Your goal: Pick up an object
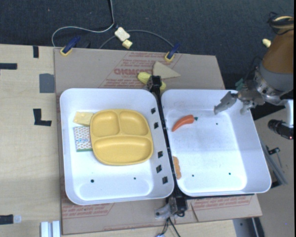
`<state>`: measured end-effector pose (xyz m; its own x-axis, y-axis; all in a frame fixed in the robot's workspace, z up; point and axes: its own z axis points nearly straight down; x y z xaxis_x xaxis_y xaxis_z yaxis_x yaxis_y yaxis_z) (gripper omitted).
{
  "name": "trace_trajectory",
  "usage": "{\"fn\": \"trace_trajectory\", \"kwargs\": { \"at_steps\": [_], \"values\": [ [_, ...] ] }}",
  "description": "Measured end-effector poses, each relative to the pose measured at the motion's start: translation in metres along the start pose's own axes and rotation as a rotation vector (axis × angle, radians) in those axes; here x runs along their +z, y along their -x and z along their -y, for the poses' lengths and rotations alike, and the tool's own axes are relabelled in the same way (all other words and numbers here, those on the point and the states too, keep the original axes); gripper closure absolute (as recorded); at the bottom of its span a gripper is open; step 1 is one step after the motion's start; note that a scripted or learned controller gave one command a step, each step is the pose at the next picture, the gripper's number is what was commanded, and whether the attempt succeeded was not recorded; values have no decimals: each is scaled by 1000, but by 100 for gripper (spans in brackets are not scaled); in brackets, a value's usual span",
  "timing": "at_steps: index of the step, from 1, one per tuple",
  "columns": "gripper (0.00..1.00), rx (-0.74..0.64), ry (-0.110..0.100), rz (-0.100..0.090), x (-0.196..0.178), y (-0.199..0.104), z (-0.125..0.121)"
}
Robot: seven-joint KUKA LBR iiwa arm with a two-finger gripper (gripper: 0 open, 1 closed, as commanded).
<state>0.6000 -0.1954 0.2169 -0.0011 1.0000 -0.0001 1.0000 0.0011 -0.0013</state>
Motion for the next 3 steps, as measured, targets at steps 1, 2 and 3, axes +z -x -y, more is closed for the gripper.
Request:
{"fn": "trace_trajectory", "kwargs": {
  "at_steps": [1,2,3],
  "values": [
    [0,-4,-7,-3,131,-70,34],
    [0,-4,5,2,131,-99,-35],
    [100,-2,6,3,120,-98,-34]
  ]
}}
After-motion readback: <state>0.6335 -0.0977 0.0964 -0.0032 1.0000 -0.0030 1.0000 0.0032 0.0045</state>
